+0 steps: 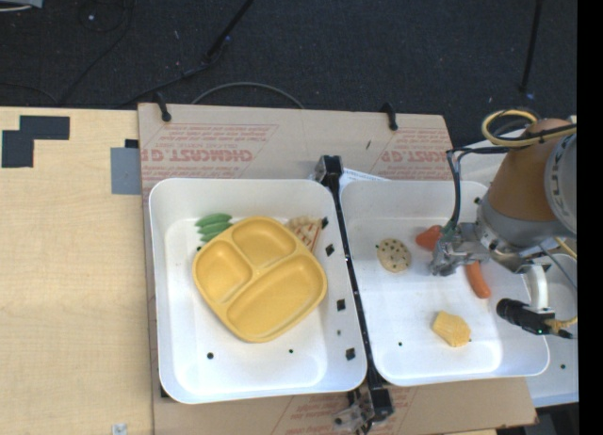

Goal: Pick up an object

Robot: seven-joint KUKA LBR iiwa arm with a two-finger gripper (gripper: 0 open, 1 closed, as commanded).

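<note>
We've got the gripper (450, 256) low in the right bin (415, 367), sitting between two orange bits: a small reddish-orange piece (430, 236) just to its left and an orange carrot-shaped piece (478, 280) just beside it on the lower right. Honestly we can't tell how the gripper is set or whether it has hold of anything; nothing is visibly caught in it.

Further out in the same bin there's a cookie (393, 254) near the middle and a yellow chunk (452, 329) toward the front. The left bin (179, 348) holds a yellow divided tray (260, 278), with something green (213, 225) and a waffle-looking piece (305, 229) tucked behind it.

Our read: this is the reach-and-grasp step, not a lift yet. Next move needs a clean close on one of those orange pieces, then straight up.
</note>
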